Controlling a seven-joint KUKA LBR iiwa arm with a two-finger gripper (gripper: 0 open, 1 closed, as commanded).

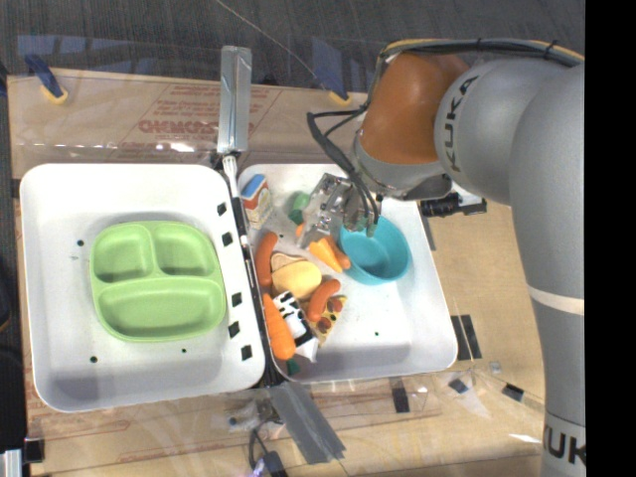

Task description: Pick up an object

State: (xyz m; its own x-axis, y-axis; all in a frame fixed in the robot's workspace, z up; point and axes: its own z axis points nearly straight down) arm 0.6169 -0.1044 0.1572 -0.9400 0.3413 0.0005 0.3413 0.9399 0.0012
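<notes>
Gripper (333, 212), metal and two-fingered, hung just left of the round blue plastic bowl (378, 254), above the heap of toy food (298, 291) in the right-hand shallow white bin (422, 336); whether it was released or clenched could not be told. A clean pick probably called for descending squarely on one separated piece, such as the orange plastic carrot (329, 254) touching the bowl's left rim. Left of the bowl, the second white bin (50, 366) held a green divided plastic tray (157, 278), and both bins sat on a pale wooden bench (477, 405).

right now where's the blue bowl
In the camera view the blue bowl sits in the right bin, toward its far right side, just right of the gripper and beside an orange carrot.
</notes>
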